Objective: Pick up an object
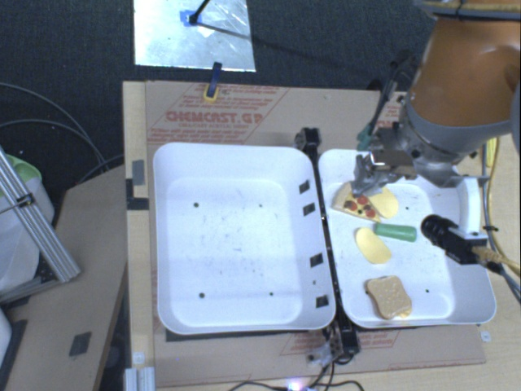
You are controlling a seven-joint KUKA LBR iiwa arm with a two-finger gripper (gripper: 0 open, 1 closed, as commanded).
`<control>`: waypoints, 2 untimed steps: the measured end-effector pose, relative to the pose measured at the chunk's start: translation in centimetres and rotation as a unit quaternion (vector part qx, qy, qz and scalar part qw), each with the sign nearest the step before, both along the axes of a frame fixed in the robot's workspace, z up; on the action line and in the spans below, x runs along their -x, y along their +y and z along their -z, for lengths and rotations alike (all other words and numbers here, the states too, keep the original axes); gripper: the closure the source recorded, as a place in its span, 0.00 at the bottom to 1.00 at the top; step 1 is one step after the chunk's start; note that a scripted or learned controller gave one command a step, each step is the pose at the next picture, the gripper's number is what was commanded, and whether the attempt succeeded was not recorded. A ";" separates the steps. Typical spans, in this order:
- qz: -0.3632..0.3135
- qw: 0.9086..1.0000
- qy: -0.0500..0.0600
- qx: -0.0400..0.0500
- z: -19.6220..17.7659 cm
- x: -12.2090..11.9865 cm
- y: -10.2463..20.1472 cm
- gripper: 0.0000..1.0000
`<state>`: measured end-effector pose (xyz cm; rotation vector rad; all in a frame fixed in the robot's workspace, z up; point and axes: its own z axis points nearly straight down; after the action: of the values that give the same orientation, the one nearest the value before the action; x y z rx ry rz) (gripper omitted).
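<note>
Brown cardboard lies under two white bins (220,157). Right under the metal gripper (368,177) sits the flat pizza slice toy (356,203). How its tips stand is hard to tell. It should go straight down and squeeze the slice's edges.

Red print is showing on the cardboard sheet (244,108) under the bins, above the left bin; it's reading approx. "CHEMCAST GP", though the letters are blurry. Smaller red print below isn't legible.

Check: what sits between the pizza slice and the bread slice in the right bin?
In the camera view, a green cylinder and a yellow chip lie between the pizza slice and the bread slice.
</note>
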<state>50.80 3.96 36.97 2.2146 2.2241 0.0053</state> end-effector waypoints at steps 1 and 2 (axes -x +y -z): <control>0.005 1.000 0.008 0.001 13.6 -1.5 -5.7 1.00; 0.000 1.000 -0.004 0.000 1.6 2.1 -5.5 1.00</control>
<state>48.68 -1.54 35.38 2.2104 2.2200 0.0161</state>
